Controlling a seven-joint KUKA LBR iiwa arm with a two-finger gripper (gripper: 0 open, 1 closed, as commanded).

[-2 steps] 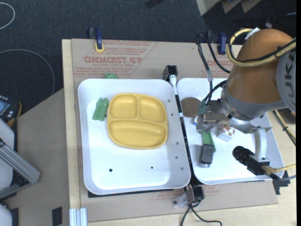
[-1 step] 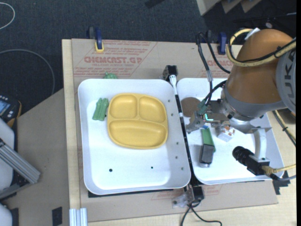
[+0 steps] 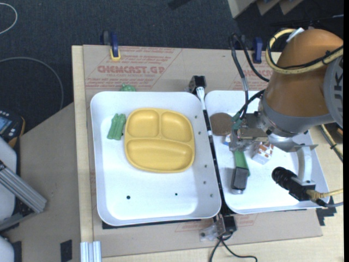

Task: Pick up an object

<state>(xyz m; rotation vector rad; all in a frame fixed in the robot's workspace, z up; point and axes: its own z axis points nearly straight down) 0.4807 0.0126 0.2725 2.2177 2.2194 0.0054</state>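
My gripper (image 3: 244,141) hangs low over the right bin (image 3: 262,201), under the orange wrist band. Just below it lies a tool with a green handle (image 3: 240,160) and a dark grey head (image 3: 239,179); the handle's upper end reaches under the gripper. A flat brown round thing (image 3: 220,123) rests left of the gripper near the bin's left wall. A small white and orange object (image 3: 261,154) sits right of the green handle. I see nothing lifted off the bin floor.
The left bin (image 3: 147,201) holds a yellow divided plate (image 3: 159,140) and a green bean-like piece (image 3: 115,126) by its left wall. Another small green thing (image 3: 127,88) lies outside that bin's back edge. A ridge with screws separates the bins.
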